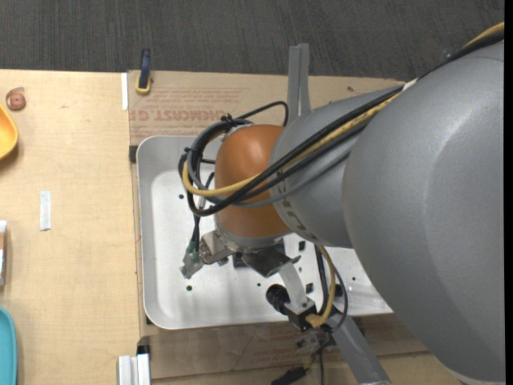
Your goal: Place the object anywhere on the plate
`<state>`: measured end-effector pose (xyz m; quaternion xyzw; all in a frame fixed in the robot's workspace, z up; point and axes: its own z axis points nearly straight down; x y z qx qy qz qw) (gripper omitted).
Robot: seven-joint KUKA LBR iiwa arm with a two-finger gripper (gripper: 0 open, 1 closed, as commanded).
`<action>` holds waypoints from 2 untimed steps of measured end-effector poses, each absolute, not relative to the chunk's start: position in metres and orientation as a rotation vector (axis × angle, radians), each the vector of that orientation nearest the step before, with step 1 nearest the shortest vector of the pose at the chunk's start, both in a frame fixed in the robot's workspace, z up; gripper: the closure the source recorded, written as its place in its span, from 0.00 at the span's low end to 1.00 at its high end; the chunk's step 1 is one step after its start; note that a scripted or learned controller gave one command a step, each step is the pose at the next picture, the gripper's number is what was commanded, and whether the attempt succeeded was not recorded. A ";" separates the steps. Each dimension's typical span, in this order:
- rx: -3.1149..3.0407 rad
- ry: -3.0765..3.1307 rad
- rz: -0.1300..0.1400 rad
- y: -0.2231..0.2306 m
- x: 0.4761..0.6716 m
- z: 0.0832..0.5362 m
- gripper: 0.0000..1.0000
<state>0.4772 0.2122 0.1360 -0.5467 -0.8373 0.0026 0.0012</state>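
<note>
While the arm (385,191) covers most of the bin (160,215) | claw hidden, grip state unreadable.

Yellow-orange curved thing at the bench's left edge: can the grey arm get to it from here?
Probably yes, reach uncertain: the grey arm hangs over the shallow white bin, and open wooden bench lies between it and the yellow-orange curved thing.

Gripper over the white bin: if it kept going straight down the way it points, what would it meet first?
As far as this slanted view shows, the bare floor of the white bin. The gripper hangs low under the orange band, and the arm hides much of the bin, so something could lie unseen beneath it.
</note>
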 end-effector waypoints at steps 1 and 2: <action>-2.701 -1.608 0.007 0.204 0.477 0.170 0.00; -2.933 -1.130 0.013 0.227 0.476 0.090 0.00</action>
